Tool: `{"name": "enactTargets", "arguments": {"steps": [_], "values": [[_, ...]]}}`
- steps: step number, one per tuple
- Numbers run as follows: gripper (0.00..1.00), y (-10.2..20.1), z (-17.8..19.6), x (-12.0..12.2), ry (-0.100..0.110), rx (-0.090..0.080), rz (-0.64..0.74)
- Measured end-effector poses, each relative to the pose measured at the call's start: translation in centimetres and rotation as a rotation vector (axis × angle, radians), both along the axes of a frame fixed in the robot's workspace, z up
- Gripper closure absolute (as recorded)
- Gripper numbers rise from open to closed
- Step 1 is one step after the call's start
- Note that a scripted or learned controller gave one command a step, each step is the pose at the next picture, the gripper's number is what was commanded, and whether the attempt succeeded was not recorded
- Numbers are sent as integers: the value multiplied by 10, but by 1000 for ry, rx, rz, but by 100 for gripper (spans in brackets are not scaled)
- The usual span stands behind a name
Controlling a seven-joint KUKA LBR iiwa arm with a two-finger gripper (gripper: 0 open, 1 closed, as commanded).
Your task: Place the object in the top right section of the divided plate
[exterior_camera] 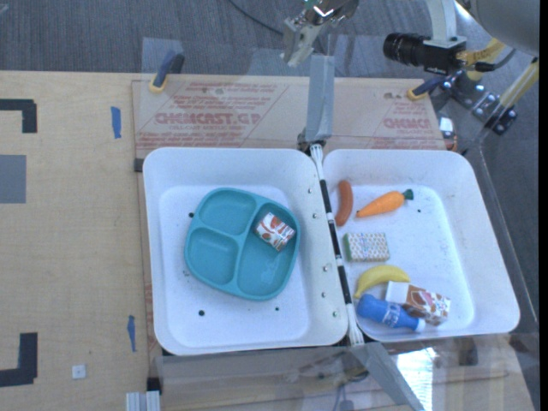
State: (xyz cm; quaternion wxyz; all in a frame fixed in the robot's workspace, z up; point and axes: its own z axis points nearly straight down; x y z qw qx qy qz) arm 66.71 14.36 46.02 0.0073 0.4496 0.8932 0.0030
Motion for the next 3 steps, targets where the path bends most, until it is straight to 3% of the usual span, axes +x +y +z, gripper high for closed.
{"name": "enactTargets", "arguments": {"steps": [1, 2, 3], "values": [[100, 2, 12, 1, -8, 0, 3], [0, 2, 12, 1, -7, 0, 3], [100, 3, 24, 1, -16, -1, 5]]}}
